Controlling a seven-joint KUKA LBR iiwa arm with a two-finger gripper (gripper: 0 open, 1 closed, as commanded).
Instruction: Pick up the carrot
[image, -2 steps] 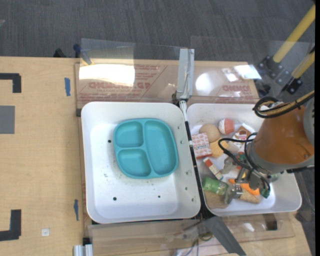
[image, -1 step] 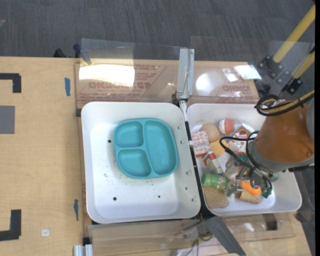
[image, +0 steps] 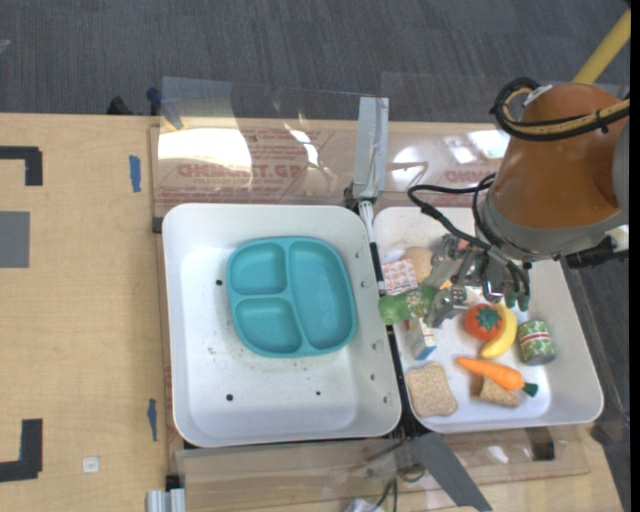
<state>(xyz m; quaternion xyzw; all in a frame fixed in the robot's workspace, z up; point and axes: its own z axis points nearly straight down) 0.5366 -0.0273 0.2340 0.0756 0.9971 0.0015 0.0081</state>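
The orange carrot (image: 492, 373) with a green tip lies in the right bin (image: 580, 390), near its front edge, pointing left to right. My gripper (image: 467, 287) hangs below the orange-banded wrist over the middle of that bin, above and slightly left of the carrot, close to a red tomato (image: 482, 321). Nothing shows in its grasp. The carrot rests partly on a brown biscuit-like piece (image: 497, 394).
Around the carrot lie a yellow banana (image: 502, 336), a green can (image: 536, 341), a bread slice (image: 432, 389), a green leafy item (image: 407, 305) and a small box (image: 399, 273). The left bin (image: 200, 400) holds a teal divided plate (image: 291, 296).
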